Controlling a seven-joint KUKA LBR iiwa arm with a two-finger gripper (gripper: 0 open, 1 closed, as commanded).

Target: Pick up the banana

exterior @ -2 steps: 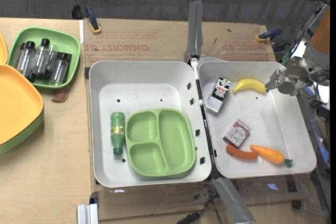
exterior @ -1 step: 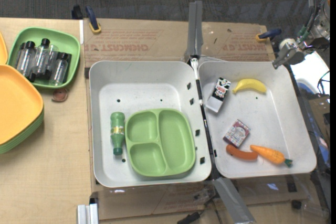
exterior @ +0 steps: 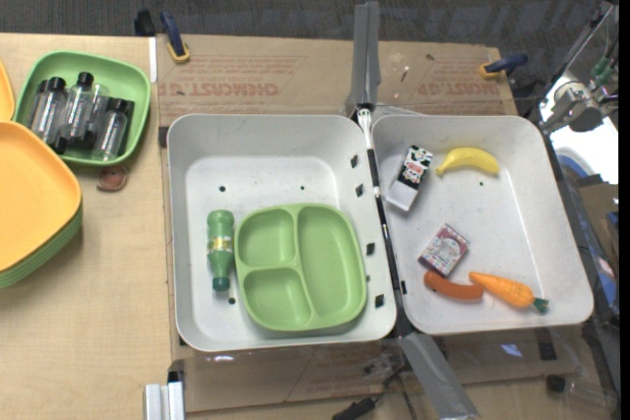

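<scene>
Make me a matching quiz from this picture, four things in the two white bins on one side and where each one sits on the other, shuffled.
Things:
1. banana
2. green bottle
3. carrot
4. green divided tray

Places:
A. left bin, beside the tray's left edge
B. right bin, far end
C. left bin, middle to near end
D. right bin, near corner

Pairs: 1-B, 2-A, 3-D, 4-C

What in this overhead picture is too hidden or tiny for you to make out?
- The tool: cut off at the right edge, blurred, so its state is unreadable.
- Print on the small white carton beside the banana: too small.
- Orange plates: cut by the left edge.
- Bottles in the green tray: labels too small.
</scene>
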